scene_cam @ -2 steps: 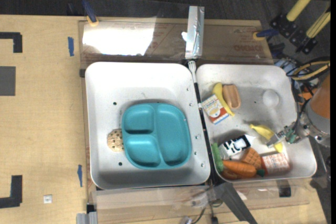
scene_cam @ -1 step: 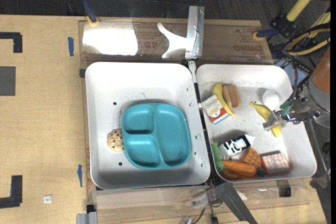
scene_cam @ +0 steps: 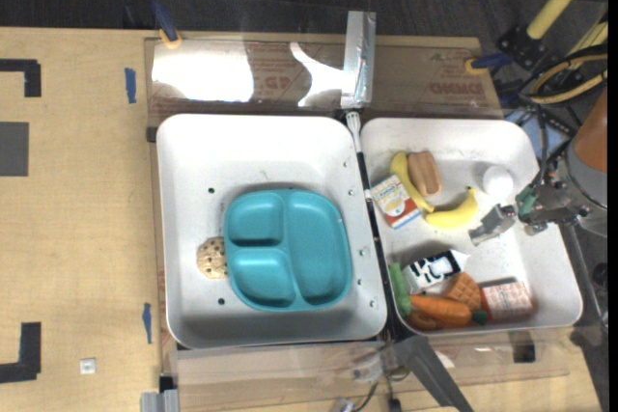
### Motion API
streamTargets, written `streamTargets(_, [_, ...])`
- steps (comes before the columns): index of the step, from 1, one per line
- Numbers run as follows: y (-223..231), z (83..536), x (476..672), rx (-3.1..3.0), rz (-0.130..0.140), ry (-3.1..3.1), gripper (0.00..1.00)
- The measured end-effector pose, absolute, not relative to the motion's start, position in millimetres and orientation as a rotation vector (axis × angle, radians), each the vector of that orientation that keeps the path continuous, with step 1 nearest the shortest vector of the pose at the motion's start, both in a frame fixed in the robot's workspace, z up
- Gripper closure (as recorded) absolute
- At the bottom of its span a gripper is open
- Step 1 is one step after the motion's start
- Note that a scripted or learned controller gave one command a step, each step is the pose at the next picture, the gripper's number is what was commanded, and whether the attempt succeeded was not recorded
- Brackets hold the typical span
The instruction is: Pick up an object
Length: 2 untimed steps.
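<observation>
Scene bright and even from my end, light falling from overhead. Strong glare patch on clear panel point(scene_cam: 203, 72) behind far edge of left bin point(scene_cam: 183, 150), blown to pure white, second streak near metal post point(scene_cam: 359, 58). White bin walls near clipping, little surface detail. Soft, short shadows under teal tray point(scene_cam: 287, 248), tight to its rim. Dark floor at top underexposed, carpet texture faint. Overall image slightly soft, small labels in right bin point(scene_cam: 550, 304) unreadable. Arm at right edge blurred. No obvious edge distortion.
</observation>
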State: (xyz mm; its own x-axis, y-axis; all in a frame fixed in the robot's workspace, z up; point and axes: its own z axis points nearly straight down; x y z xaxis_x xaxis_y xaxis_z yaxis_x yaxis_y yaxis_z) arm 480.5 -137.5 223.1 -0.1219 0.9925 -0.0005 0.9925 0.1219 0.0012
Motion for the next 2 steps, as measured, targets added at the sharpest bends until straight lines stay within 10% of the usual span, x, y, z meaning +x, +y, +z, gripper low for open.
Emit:
streamTargets(1, [-121,87,519.0,1.857,0.007,2.524,0.0])
streamTargets(2, [-119,87,600.2,2.007,0.004,2.411,0.0])
